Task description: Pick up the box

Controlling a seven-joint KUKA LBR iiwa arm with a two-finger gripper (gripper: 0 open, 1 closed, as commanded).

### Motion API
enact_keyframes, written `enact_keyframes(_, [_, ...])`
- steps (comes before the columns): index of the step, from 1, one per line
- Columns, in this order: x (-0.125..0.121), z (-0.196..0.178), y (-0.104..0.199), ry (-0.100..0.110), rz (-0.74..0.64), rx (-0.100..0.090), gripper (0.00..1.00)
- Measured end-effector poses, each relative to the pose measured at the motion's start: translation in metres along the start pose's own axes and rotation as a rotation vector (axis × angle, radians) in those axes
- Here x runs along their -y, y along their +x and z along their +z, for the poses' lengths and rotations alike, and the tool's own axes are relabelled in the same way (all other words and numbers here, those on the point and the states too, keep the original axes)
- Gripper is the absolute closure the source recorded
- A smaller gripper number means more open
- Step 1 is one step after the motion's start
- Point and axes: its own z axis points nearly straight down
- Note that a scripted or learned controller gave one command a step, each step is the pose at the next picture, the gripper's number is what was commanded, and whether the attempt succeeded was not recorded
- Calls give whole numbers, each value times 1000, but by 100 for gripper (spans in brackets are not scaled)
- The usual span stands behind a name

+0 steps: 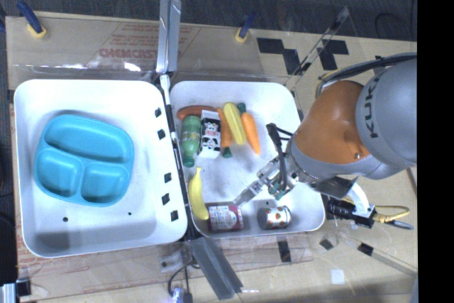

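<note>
The box [210, 135] is a small white carton with black cow markings. It lies in the upper left part of the right bin [284, 99], between a green bottle [190, 140] and a corn cob [233, 123]. My gripper [264, 189] hangs over the lower middle of the same bin, well to the right of and below the box, not touching it. Its fingers stand open with nothing between them. One finger [247, 194] points down-left toward a red-labelled can [223, 217].
Also in the right bin are a brown sausage [196, 111], a carrot [250, 133], a banana [196, 196] and a silver can [274, 217]. The left bin [42, 223] holds a blue divided tray [86, 158]. The arm's orange band [333, 135] overhangs the right bin's right wall.
</note>
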Motion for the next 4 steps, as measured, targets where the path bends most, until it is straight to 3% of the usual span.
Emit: enact_keyframes(4, [0,0,0,0,0,0,0])
